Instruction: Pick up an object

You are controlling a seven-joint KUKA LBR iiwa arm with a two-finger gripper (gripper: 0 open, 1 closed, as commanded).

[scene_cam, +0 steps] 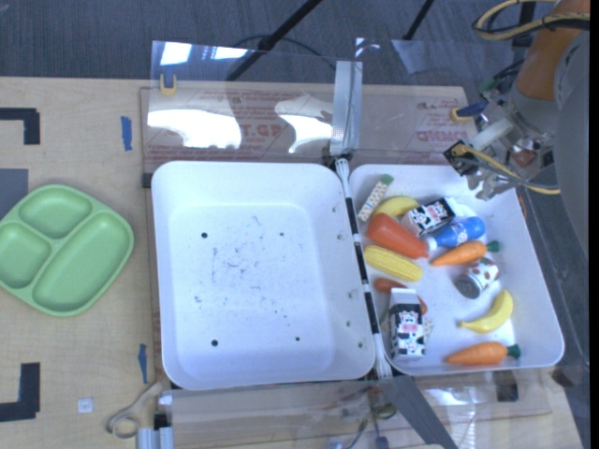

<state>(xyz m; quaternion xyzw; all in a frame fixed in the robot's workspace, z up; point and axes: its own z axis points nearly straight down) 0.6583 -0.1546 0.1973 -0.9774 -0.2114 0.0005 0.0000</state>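
The right bin (538, 279) holds several toy foods: a yellow banana (401, 206), a cow-print carton (430, 217), a blue bottle (461, 231), a red-orange pepper (395, 237), a corn cob (393, 265), two carrots (459, 253) (479, 353), a cow-print cup (479, 277), a second banana (491, 314) and another cow-print carton (407, 326). My gripper (473, 172) hangs above the bin's far right corner, open, with nothing between its fingers. It stands apart from all the toys.
The left white bin (248, 260) lies beside the right one, across a shared ridge. A green divided plate (61, 248) rests on the bench at far left. Clear plastic walls (243, 110) stand behind the bins. Cables loop near the arm (552, 54).
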